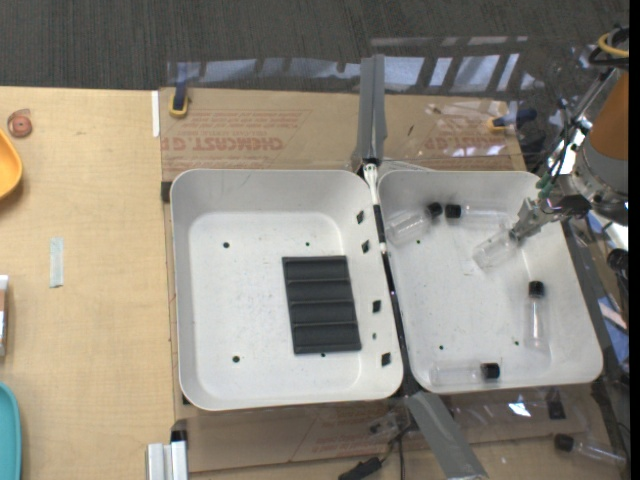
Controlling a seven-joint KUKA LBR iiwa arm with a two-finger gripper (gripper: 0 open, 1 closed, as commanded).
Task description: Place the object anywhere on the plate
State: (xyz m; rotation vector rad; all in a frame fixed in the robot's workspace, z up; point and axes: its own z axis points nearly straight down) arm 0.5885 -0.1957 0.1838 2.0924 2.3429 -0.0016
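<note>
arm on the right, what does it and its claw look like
The arm shows an orange band above a pale grey wrist, with thin green and white cables running alongside. The claw is small, metallic grey and slender, at the end of a narrow stem.

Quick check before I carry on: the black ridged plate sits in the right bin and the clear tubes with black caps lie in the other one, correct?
Not quite. The camera view shows the black ridged plate in the left bin; the clear tubes with black caps lie in the right bin, where the gripper is reaching in.
</note>
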